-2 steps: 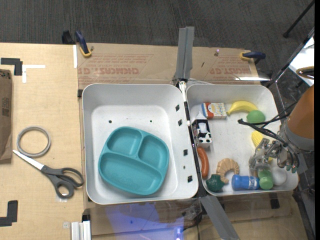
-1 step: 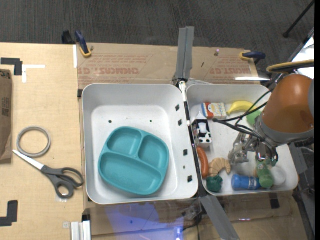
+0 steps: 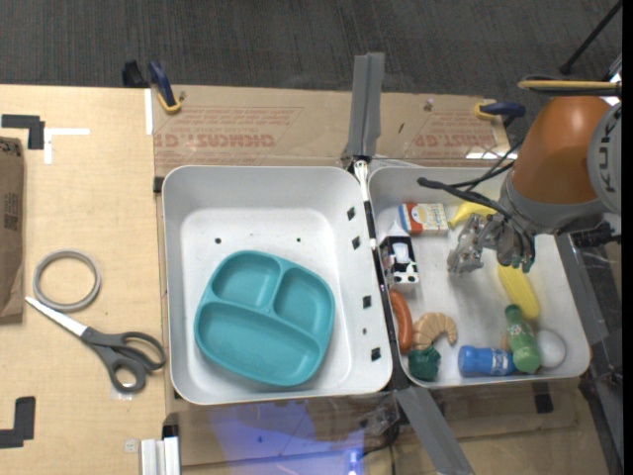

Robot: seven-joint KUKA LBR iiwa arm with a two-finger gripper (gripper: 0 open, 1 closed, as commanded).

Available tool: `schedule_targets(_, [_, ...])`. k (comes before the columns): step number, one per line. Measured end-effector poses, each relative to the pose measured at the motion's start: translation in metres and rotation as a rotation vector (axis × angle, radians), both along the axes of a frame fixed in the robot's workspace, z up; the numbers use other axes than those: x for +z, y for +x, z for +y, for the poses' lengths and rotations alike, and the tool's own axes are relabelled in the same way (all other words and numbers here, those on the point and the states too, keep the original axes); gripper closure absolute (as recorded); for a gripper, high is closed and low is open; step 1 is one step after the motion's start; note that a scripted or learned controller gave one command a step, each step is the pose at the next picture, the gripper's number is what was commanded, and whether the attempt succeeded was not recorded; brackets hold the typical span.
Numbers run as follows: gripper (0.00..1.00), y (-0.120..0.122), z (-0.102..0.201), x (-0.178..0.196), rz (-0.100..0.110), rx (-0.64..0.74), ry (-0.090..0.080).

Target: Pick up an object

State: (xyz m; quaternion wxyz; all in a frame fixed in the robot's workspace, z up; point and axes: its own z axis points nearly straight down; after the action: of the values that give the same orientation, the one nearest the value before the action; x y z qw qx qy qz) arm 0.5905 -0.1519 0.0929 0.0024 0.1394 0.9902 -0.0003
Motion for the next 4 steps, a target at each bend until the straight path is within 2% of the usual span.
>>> schedule_targets(1, [0.0,-0.083,-0.042,0.0,0.002,0.057,0.0])
schedule_targets(2, [0.0,0.006,-0.061,0.0,0.0,-0.222,0.0])
schedule_targets(3, [0.0,-0.054,-0.07,0.0,0.002,-0.244,0.001])
schedule_targets(4, [1.0,-0.052,-0.07,0.01,-0.002,-0.241,-0.001])
